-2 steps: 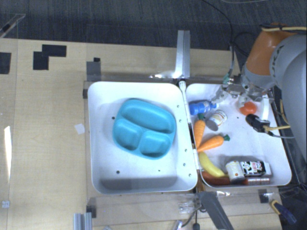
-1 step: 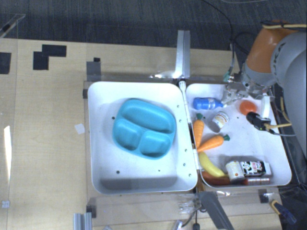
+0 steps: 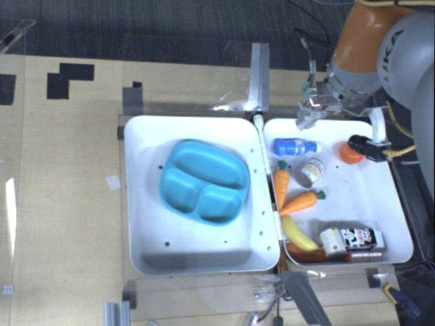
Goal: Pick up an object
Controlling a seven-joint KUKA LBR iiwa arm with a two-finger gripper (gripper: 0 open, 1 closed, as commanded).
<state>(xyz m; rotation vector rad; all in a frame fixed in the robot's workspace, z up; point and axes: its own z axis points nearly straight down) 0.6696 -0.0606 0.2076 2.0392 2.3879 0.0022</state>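
— Pale wooden bench (image 3: 68, 182) with black tape patches (image 3: 68, 77), two white bins side by side. What lies farthest from the claw (image 3: 306, 119)?

— At the near wall of the right bin (image 3: 380, 195), well apart from the claw, a black-and-white carton (image 3: 350, 238) lies flat. A red-brown stick (image 3: 340, 255) is tucked along its near side and a banana (image 3: 299, 235) is at its left end.

— And closer in?

— Two carrots. One (image 3: 299, 202) slants up toward the right. The other (image 3: 281, 185) runs along the divider wall, its thick end toward the claw. Between them and the claw a small can (image 3: 311, 170) lies tipped over.

— Nearest thing?

— A blue bottle (image 3: 294, 147), just on the near side of the claw, on its side. Its long axis runs crosswise, left to right, parallel to the far wall. Nothing covers it. An orange round thing (image 3: 349, 155) sits to the claw's right.

— The left bin (image 3: 146, 250)?

— It holds a blue divided tray (image 3: 204, 182), well to the claw's left.

— The claw itself?

— It hangs over the far left corner of the right bin, apart from the bottle. Spread or pressed together, I cannot tell. The grey arm (image 3: 401, 53) comes in from the far right, bending down, its orange band (image 3: 360, 29) above the wrist.
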